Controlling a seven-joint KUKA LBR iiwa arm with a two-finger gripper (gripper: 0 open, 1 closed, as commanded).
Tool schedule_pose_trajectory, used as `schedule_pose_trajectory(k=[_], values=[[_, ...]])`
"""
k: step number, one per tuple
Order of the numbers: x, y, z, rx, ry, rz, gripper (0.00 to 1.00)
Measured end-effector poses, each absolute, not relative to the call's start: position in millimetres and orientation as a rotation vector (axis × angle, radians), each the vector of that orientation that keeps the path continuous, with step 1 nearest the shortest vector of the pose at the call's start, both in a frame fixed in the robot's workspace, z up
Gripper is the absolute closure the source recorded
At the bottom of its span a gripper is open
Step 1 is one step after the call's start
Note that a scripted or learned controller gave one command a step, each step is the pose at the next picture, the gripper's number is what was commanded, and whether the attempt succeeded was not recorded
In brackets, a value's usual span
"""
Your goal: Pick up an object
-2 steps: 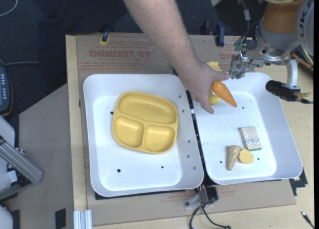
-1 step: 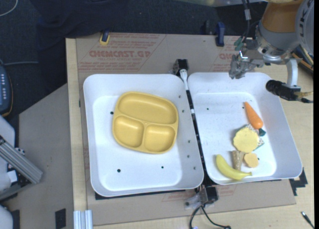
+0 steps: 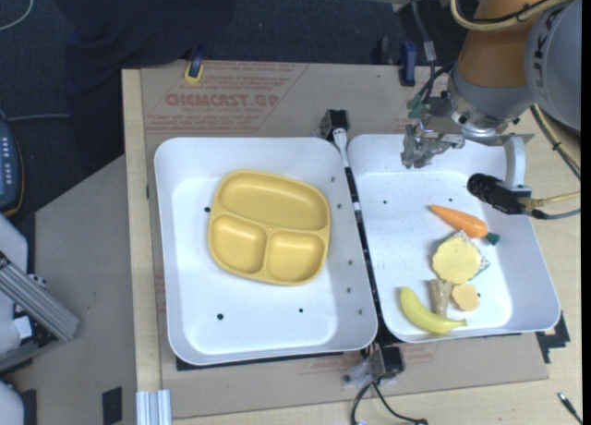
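Left bin (image 3: 175,229): holds a yellow divided tray (image 3: 269,226), lying flat.
Right bin (image 3: 397,220): carrot (image 3: 459,220), yellow round piece (image 3: 459,260), banana (image 3: 426,313) and small orange piece (image 3: 465,297) clustered at its near right.
Gripper (image 3: 420,150): above the right bin's far edge, well apart from the food; grasps nothing; finger state cannot be told.

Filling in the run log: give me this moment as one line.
claw: over right bin far edge, nothing held | carrot, banana: lying in right bin | yellow tray: left bin
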State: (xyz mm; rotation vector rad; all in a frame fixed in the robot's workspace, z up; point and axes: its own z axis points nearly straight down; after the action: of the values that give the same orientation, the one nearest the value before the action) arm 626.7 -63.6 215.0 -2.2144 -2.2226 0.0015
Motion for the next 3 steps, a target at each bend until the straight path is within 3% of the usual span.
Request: schedule_pose_trajectory(k=[2,3], values=[[568.4,16,225,-2.213,-2.224,0.000,1.00],[529.5,50,232,-2.213,-2.223,0.002,1.00]])
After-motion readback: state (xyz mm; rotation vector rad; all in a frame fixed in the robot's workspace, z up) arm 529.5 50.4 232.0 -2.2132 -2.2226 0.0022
